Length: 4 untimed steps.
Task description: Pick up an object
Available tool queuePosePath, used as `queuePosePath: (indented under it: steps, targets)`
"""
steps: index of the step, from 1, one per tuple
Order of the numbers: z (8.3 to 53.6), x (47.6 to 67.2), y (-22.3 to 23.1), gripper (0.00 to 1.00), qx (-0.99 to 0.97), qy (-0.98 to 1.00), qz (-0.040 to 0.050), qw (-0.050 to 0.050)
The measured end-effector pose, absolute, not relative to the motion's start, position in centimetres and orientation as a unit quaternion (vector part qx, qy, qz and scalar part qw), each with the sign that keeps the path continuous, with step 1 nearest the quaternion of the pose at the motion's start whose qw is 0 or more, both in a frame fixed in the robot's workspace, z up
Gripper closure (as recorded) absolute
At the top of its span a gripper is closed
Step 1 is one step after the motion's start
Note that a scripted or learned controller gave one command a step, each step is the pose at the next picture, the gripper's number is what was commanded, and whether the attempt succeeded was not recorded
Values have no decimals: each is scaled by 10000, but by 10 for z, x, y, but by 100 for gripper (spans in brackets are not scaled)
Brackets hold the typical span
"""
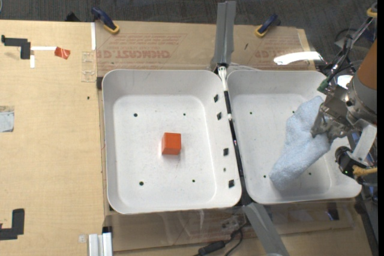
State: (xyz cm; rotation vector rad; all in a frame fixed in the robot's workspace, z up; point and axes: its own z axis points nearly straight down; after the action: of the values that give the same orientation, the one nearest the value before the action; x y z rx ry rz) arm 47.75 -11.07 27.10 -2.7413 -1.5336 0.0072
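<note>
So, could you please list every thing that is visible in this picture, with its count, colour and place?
white bins: two, white, side by side on the bench
block: one, orange-red, near the middle of the left bin
cloth: one, pale blue, crumpled, in the right part of the right bin
clamps: two, blue and orange, on the cardboard's far edge
cardboard sheet: one, brown, behind the bins
small tag: one, red, on the wooden board at far left
arm: one, grey, entering from the right
pincer: one, dark metal, at the cloth's upper right end
</note>
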Motion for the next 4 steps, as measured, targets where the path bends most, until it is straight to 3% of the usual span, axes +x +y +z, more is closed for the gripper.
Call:
queuePosePath:
  steps: [1,2,4]
  targets:
    - [296,478,-98,100,-9482,-3178,28,-4]
    - [284,477,-115,100,-9834,-1813,37,0]
    - [298,477,-118,100,-9931,-1173,74,-3]
